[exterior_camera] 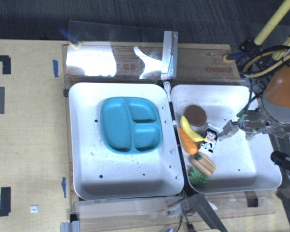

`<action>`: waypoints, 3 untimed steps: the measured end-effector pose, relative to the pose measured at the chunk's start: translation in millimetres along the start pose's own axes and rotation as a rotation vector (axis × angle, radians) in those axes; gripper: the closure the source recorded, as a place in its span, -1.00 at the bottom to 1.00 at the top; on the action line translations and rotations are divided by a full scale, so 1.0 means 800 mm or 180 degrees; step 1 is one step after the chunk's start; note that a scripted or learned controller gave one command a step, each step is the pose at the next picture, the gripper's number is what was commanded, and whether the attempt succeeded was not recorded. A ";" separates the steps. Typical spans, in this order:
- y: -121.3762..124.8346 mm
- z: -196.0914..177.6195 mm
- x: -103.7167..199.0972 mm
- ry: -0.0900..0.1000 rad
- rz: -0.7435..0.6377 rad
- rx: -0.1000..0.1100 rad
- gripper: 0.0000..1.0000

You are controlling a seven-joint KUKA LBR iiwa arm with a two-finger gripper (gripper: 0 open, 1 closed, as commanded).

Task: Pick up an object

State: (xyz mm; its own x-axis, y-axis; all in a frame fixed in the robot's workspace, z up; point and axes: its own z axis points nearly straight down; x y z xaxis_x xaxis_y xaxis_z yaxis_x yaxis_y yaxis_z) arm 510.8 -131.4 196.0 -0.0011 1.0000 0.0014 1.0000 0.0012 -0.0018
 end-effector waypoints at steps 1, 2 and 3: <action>0.061 0.118 0.020 0.0003 -0.0667 0.0011 -1.00; 0.103 0.136 0.022 -0.0008 0.0081 -0.0018 -1.00; 0.067 0.136 0.027 -0.0002 -0.0032 -0.0019 -1.00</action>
State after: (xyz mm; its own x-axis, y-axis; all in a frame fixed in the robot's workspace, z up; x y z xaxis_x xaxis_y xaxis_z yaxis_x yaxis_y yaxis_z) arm 564.3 -109.5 87.5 -0.0113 0.9999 0.0009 0.9999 0.0113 0.0042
